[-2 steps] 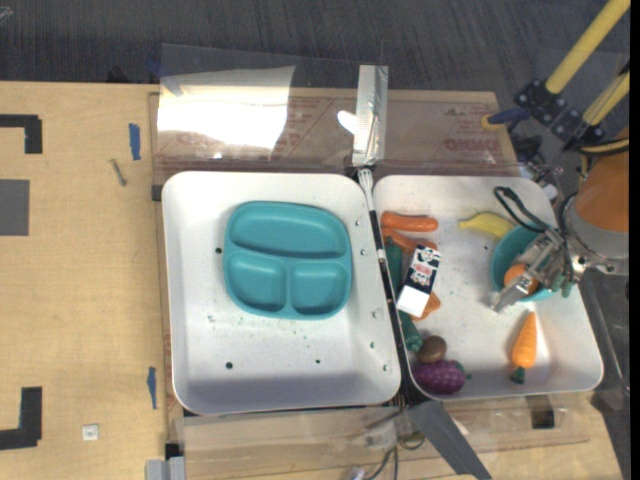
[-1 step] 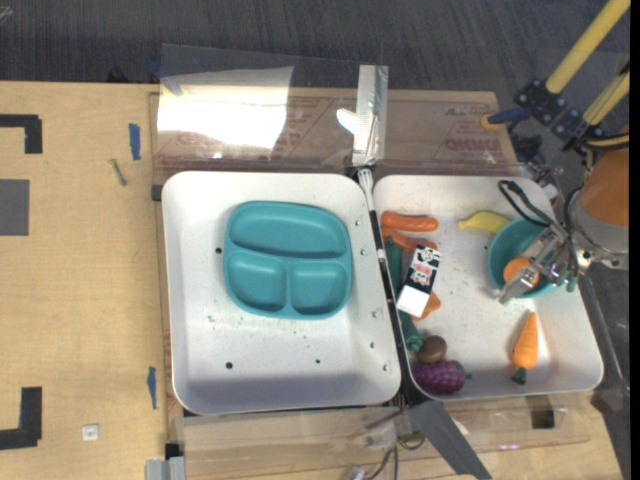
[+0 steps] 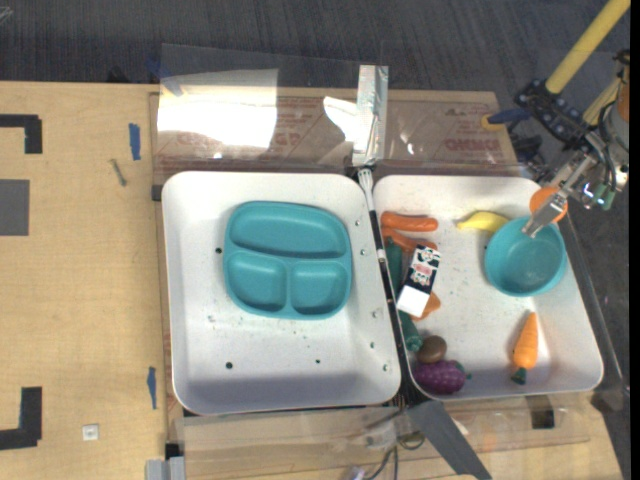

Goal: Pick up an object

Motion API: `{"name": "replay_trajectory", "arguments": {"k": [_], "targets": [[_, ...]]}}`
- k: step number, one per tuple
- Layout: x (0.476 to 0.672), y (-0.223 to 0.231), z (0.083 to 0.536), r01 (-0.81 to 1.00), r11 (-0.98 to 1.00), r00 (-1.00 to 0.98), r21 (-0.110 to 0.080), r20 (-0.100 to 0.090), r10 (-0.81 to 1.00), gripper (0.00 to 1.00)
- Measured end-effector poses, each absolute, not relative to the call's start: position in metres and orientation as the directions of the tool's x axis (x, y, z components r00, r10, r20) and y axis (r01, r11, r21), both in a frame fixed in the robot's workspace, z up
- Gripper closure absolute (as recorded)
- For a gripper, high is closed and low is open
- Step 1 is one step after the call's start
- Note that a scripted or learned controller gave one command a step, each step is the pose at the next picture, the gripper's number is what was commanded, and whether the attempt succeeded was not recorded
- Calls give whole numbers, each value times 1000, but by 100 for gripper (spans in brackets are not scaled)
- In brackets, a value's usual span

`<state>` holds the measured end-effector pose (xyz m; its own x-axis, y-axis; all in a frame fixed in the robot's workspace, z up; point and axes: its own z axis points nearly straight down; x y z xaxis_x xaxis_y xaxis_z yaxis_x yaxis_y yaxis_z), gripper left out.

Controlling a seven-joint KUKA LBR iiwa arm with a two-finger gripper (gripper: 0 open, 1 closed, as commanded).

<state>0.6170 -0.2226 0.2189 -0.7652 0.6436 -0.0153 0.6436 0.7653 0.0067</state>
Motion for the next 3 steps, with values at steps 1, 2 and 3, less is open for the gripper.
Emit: {"name": "replay_trajectory", "arguments": {"k": [1, 2, 3], "targets": [[575, -225, 101, 605, 796, -796, 6, -18, 605, 100], [573, -224, 98, 605, 796, -796, 3, -10, 605, 0], [601, -223, 99, 498, 867, -867, 2, -9, 498, 0]]}}
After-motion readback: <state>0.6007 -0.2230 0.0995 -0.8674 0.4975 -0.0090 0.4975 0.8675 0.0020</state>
